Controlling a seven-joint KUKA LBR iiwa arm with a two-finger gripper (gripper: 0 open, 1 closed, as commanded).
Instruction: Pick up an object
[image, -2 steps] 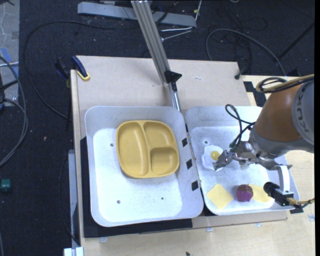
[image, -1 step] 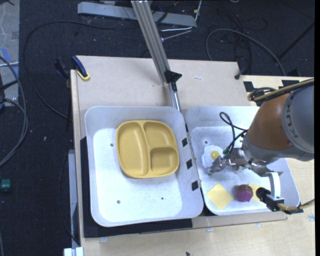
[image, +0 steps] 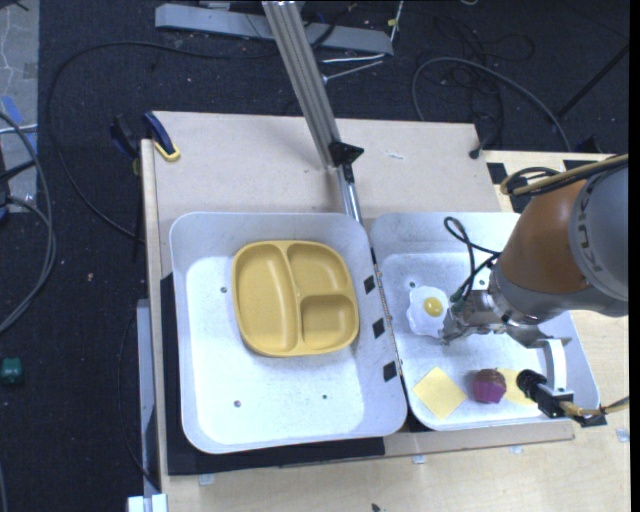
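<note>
Low in the right white bin (image: 400, 250) on the bench, the gripper (image: 458, 327) sits just beside the white-and-yellow toy fried egg (image: 427, 308) — seemingly its target (whether it is spread or closed I cannot tell) — while the purple round toy (image: 487, 386) and flat yellow cheese-like slice (image: 439, 391) lie nearer the front.

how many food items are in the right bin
3 that I can see: a fried egg near the middle beside the gripper, a cheese slice at the front, and a purple one just right of it. The arm may hide more.
</note>
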